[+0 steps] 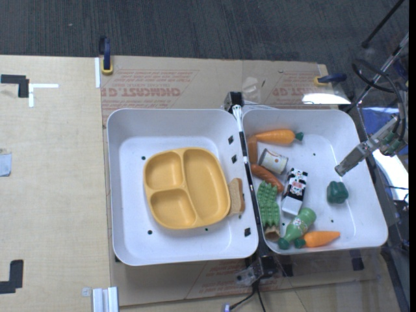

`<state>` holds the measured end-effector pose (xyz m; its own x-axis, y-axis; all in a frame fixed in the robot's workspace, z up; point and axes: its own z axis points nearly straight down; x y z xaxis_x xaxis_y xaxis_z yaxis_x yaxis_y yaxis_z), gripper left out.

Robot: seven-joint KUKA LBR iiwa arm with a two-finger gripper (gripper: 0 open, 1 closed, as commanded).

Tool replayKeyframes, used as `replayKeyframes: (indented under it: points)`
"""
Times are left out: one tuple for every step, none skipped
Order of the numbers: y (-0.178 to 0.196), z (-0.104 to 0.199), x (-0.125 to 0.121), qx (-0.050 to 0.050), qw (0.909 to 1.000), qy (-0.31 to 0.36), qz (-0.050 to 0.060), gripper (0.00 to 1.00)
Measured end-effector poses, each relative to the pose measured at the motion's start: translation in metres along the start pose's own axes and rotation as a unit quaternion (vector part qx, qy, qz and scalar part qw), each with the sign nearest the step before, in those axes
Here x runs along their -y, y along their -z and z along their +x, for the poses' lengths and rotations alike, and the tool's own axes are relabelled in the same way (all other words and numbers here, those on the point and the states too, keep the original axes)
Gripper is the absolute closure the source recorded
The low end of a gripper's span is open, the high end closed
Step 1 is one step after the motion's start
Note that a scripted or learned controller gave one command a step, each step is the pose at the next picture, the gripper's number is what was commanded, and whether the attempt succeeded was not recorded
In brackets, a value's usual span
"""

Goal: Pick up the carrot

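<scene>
Tapered orange carrot (321,238) | smooth yellow three-part plate (186,188) | slim grey tool (342,168), grip unreadable

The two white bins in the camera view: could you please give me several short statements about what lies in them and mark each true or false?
1. The yellow divided plate lies in the left bin. True.
2. Two carrots lie in the right bin. True: one carrot at the far end, another at the near end.
3. The gripper holds a carrot. False: it is above the bin, apart from both.
4. The green bottle lies on the plate. False: it lies in the right bin.
</scene>
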<state>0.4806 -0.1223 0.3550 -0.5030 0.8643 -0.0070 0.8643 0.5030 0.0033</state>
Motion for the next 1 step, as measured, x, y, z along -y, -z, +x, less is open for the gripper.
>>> replayKeyframes:
  points:
    - [0.0729,0.1023,-0.0603,0.000,0.9991,0.043,-0.002,0.00]
